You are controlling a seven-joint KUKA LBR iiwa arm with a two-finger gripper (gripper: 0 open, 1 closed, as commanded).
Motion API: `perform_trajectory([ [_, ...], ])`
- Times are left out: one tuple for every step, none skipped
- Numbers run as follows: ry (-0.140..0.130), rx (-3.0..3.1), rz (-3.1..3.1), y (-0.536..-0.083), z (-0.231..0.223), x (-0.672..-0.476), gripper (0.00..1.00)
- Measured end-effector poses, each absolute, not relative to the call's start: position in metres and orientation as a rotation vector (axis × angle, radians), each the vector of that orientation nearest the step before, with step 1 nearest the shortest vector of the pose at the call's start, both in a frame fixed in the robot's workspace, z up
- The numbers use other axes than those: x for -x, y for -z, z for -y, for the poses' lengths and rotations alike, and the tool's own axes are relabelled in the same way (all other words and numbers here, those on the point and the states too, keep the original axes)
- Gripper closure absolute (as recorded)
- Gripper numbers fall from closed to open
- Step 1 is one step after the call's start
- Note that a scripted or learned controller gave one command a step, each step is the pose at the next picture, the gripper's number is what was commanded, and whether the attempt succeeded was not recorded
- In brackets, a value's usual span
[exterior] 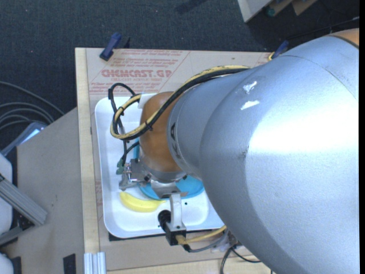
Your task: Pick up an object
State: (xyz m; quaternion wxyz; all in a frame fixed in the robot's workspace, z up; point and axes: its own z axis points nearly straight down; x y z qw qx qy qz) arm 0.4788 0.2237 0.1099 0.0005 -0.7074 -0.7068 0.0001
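Note:
The grey arm reaches in from the right and hides most of the bench. Its orange band (155, 136) hangs over the left white bin (107, 158). Below the band, the gripper (149, 178) points down into this bin, with its lower part hidden by the wrist. A yellow banana-shaped object (138, 202) lies on the bin floor just in front of the gripper. A light blue flat object (193, 186) peeks out beside it, partly under the wrist. I see nothing held.
The bin rests on a brown board (137, 67) with red lettering. A blue clip (112, 45) sits at the board's far left corner. Black and yellow cables (121, 119) loop off the wrist over the bin's far side. Dark floor lies beyond.

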Motion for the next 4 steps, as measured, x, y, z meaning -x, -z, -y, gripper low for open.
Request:
perform_trajectory([
  [-0.001,2.221,2.217,-0.119,-0.225,-0.478,1.00],
  [-0.001,2.220,2.221,-0.233,-0.225,-0.479,1.00],
  [-0.001,2.220,2.221,-0.320,-0.199,-0.479,1.00],
  [-0.002,2.219,2.222,-0.320,-0.199,-0.479,0.00],
])
